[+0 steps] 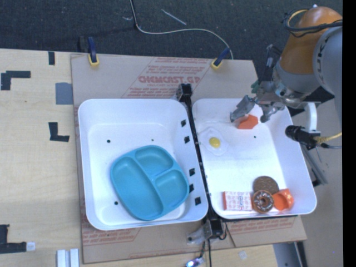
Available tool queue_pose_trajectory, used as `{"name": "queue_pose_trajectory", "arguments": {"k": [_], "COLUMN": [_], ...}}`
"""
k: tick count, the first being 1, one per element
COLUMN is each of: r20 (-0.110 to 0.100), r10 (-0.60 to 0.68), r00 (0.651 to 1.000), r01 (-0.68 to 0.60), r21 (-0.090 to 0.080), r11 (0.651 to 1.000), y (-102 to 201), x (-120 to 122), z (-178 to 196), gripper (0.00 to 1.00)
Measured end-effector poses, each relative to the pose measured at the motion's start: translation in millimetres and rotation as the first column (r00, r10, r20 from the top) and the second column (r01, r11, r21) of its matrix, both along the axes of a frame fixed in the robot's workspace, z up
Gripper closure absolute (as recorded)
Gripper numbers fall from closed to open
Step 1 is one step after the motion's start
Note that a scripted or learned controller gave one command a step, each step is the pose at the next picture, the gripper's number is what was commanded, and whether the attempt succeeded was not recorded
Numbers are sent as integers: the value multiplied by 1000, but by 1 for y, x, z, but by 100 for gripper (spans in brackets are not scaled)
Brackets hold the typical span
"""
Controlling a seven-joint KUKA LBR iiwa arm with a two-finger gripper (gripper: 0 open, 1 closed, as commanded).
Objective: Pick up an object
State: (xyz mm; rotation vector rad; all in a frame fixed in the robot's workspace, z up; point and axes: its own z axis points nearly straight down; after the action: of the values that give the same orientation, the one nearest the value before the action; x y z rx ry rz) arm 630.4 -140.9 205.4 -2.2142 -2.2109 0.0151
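Observation:
My gripper (253, 112) hangs over the far part of the right bin (289, 149), and its two grey fingers (240, 110) are spread apart. A small orange block (247, 122) lies on the bin floor just below and between the fingers, nearer the left one. I cannot tell whether the fingers touch it. The arm, with its orange band (311, 18), comes in from the upper right.
The right bin also holds a toy fried egg (214, 143), a brown cookie (266, 183), a sprinkled donut (262, 202), an orange piece (284, 200) and a red-and-white packet (236, 201) along its near wall. A blue divided plate (150, 181) lies in the left bin (94, 121).

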Motion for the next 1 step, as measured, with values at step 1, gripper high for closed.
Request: {"name": "queue_pose_trajectory", "arguments": {"k": [1], "r20": [14], "r10": [3], "r00": [1000], "r01": [-3], "r21": [-2], "r11": [1000], "y": [1], "x": [3], "z": [9], "gripper": [0]}}
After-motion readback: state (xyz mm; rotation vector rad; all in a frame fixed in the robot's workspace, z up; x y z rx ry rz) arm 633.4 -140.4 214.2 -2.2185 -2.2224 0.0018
